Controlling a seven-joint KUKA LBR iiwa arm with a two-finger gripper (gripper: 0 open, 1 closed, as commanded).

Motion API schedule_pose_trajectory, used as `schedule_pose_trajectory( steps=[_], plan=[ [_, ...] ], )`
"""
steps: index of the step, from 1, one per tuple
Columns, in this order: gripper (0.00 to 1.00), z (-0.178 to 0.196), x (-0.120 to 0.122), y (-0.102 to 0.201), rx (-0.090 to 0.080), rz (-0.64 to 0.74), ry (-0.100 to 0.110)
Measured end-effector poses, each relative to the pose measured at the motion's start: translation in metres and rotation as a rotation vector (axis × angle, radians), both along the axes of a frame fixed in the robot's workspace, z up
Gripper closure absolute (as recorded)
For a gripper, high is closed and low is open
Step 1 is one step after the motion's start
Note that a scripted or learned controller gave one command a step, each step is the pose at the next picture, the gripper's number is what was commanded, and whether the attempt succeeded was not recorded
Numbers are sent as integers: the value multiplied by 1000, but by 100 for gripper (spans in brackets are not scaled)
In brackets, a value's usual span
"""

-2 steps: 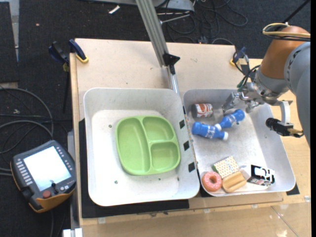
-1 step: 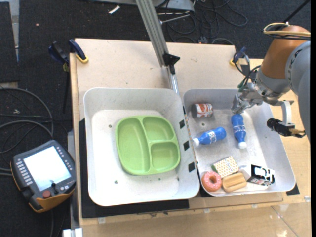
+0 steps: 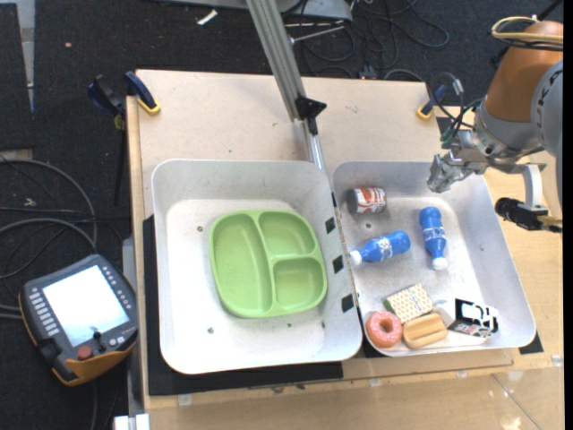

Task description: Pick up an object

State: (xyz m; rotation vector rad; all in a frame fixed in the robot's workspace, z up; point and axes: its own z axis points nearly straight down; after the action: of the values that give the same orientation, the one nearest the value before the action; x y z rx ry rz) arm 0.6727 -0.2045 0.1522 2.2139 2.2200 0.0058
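Dark floor with loose cables lies all around a light wooden bench (image 3: 224,115), and two white bins sit side by side on it. I'll use the green plate (image 3: 269,262) as my marker — it has three sections and lies flat in the middle of the left bin (image 3: 179,195).

Everything else is to the right of the green plate, in the right bin (image 3: 506,267). Closest to the plate is a blue bottle (image 3: 381,248) lying on its side. A second blue bottle (image 3: 432,235) lies a bit farther right, near the first but not touching it. A small red and white can (image 3: 368,199) lies on its side above them, toward the back. Down at the front sit a pink donut (image 3: 385,329), a tan bun (image 3: 424,331) just beside it, a checkered cracker (image 3: 410,302) (tucked right behind those two) and a black and white packet (image 3: 474,318) farthest right.

The grey arm's gripper (image 3: 442,174) hangs over the far back corner of the right bin, well away from the plate — I cannot tell how its claw is set, and I see nothing in it.
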Motion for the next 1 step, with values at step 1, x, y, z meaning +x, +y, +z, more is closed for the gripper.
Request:
schedule_pose_trajectory(
  steps=[1],
  plan=[
    [100,60,-6,-3,-1,-3,-1]
  ],
)
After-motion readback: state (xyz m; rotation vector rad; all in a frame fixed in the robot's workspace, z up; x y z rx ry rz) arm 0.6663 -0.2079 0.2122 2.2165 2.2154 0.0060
